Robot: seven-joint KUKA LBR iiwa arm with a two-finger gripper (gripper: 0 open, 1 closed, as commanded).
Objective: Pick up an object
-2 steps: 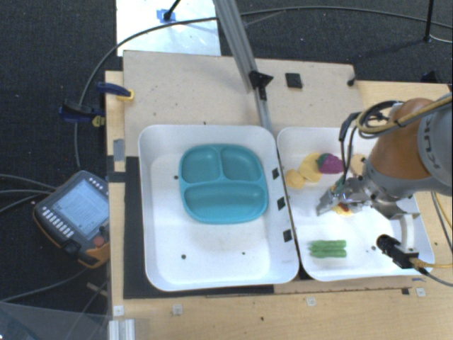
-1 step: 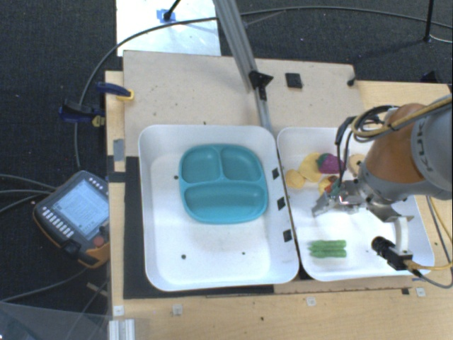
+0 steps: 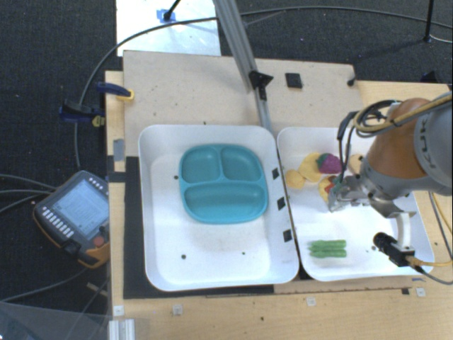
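Observation:
In the right bin [image 3: 311,268] lie small toy foods: two pale yellow pieces [image 3: 303,171], a purple piece [image 3: 329,163] and a small red-and-yellow piece [image 3: 326,186] bunched near the bin's upper middle. A green bean pod [image 3: 328,248] lies alone toward the front. My gripper [image 3: 338,198] points down into this bin right beside the red-and-yellow piece, just below the purple one. The wrist body hides its fingertips.
The left bin [image 3: 163,253] holds a teal divided plate [image 3: 223,184]. A grey pole [image 3: 237,37] slants across the back of the bench. A teach pendant [image 3: 74,214] lies off the bench at the left. Cables loop over the arm at the right.

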